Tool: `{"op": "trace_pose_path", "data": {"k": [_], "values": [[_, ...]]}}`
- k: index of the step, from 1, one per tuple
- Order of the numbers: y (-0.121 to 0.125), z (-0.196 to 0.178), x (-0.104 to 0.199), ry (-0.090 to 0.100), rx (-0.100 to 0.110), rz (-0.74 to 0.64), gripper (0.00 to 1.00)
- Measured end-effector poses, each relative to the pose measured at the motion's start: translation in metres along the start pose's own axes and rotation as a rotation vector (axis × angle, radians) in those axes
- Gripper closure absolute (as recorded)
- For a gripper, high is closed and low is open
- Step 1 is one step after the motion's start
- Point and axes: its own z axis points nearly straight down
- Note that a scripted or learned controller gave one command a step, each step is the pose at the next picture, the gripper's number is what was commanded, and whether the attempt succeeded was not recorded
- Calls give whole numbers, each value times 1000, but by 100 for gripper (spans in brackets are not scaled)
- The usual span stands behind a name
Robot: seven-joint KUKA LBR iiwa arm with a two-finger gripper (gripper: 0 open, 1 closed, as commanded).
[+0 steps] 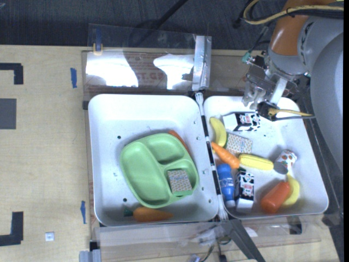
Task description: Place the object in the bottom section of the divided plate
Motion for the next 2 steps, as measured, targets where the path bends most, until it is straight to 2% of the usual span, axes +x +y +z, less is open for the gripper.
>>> {"op": "trace_pose_path", "data": {"k": [1,2], "values": [[0,0,0,0,0,0,0],[-3,-19,-28,0,-1,-108,0]]}}
